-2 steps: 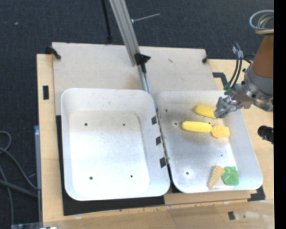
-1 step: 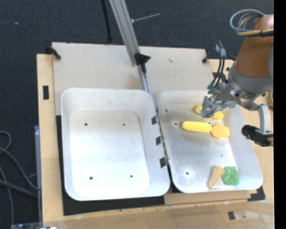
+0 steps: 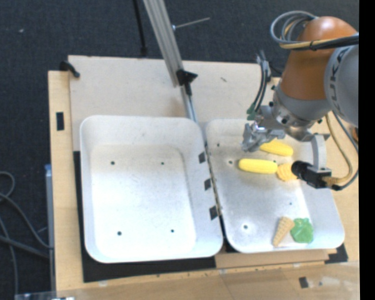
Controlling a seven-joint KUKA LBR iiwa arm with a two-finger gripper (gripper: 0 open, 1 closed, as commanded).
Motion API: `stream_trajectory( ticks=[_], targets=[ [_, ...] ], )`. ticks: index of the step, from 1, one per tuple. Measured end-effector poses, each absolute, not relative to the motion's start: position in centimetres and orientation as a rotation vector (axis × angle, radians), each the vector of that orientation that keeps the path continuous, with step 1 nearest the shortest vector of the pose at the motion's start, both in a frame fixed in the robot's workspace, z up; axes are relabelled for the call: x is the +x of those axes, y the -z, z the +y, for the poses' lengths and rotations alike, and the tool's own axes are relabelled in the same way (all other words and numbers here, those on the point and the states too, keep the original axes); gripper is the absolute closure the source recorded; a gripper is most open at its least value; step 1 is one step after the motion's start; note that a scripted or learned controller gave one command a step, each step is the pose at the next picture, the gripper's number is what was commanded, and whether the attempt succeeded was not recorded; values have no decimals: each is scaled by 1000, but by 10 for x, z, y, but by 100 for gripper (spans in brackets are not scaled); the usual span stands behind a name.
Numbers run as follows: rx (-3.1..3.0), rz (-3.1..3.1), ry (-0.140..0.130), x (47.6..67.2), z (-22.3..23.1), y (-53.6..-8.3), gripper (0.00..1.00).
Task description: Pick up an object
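Note:
In the right bin (image 3: 262, 230) lie a long yellow piece (image 3: 258, 165), a second yellow piece (image 3: 277, 148) just behind it, and a small orange-yellow bit (image 3: 286, 173) to their right. Near the bin's front right corner rest a tan cone (image 3: 282, 230) and a green lump (image 3: 302, 230). My gripper (image 3: 255, 137) hangs low over the back of the right bin, just left of the rear yellow piece and above the long one. Nothing shows between its fingers, and the wrist hides how they stand.
The left bin (image 3: 94, 186) sits beside the right one, with a ridge between them. A slanted metal pole (image 3: 165, 39) rises from the back of the bench. A black cable and fitting (image 3: 311, 174) hang off the wrist over the right bin.

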State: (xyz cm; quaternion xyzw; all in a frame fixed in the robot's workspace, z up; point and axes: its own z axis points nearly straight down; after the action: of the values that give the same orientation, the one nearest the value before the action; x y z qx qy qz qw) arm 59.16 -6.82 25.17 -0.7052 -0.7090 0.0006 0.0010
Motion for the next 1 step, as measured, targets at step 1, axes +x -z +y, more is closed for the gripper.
stream_trajectory(
  ticks=[1],
  targets=[
    [-2213,-2225,-3,600,-19,-240,100]
  ],
)
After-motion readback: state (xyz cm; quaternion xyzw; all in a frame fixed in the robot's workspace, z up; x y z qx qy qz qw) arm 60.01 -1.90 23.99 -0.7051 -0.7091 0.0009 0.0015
